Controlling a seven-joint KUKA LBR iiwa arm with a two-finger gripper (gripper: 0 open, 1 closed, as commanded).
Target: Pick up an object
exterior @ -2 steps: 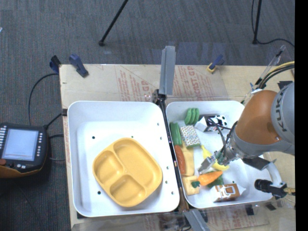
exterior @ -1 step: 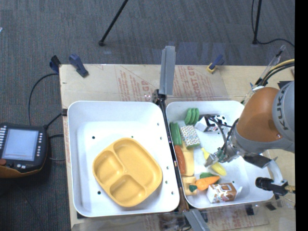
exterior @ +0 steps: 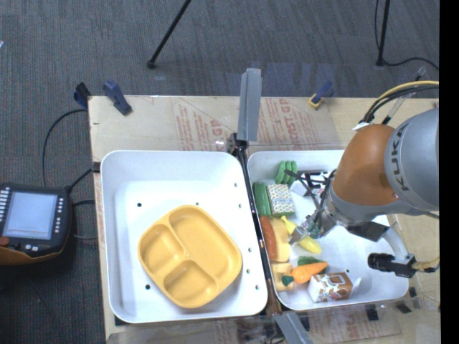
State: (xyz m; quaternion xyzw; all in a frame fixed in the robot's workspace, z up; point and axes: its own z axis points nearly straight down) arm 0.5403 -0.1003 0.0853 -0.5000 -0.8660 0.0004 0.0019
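Overhead, arm (exterior: 391,174) lettered "KUKA", pincer (exterior: 307,229) low by yellow toy (exterior: 310,246), grip perhaps open, cannot tell, carton (exterior: 333,287) print unreadable

the yellow divided tray (exterior: 189,265) lies in the left bin (exterior: 118,192). right of that tray, the second bin (exterior: 380,292) holds a carrot (exterior: 310,270), a small carton (exterior: 332,287), a hot dog (exterior: 270,238) and green vegetables (exterior: 285,171). the tool (exterior: 305,231) hangs just above a yellow piece (exterior: 310,246).

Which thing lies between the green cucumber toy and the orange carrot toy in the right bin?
In the camera view, a long red-orange sausage-like toy lies between the green cucumber toy and the orange carrot toy, along the right white bin's left wall.
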